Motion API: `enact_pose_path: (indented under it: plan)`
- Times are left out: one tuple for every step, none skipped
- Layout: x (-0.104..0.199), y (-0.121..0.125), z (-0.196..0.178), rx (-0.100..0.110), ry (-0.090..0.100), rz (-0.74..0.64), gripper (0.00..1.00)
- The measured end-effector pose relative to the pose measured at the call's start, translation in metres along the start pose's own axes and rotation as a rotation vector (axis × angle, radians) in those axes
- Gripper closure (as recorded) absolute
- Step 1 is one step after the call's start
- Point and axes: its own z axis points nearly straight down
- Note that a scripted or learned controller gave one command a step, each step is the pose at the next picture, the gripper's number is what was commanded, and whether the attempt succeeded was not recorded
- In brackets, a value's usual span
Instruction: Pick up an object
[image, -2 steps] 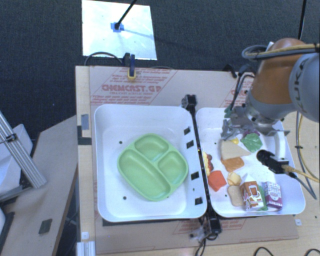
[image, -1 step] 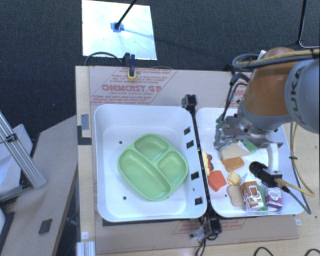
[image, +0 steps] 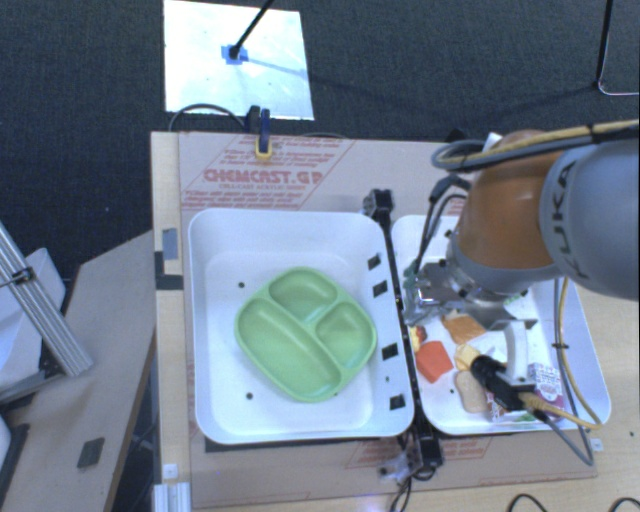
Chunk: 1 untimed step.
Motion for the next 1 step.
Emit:
enact_pose_path:
  plan:
    - [0.0064,-0.0060,0.0015,-0.002,-0.001,0.002,1.00]
